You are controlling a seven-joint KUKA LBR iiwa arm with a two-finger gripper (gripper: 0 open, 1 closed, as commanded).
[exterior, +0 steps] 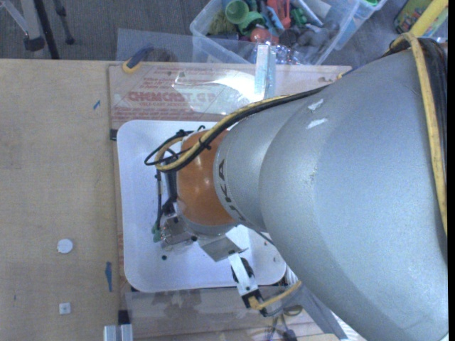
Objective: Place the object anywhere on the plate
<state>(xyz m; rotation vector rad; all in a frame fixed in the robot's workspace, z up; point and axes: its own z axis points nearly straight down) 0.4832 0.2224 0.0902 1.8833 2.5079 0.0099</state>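
Observation:
My grey arm with its orange band (195, 183) reaches in from the right and covers most of the white bin (138, 190). The gripper (165, 236) points down at the bin's floor near its left front part, seen from above, with the wrist hiding most of it. A small green bit (155, 230) shows at the gripper's left edge; I cannot tell whether it is an object or part of the tool. The arm hides any plate or object under it.
A clear sheet with red lettering (170, 98) lies behind the bin. A clear box of colourful toys (284, 13) stands beyond the bench. Bare wooden bench top (57, 155) spreads to the left, with a small white disc (65, 246) on it.

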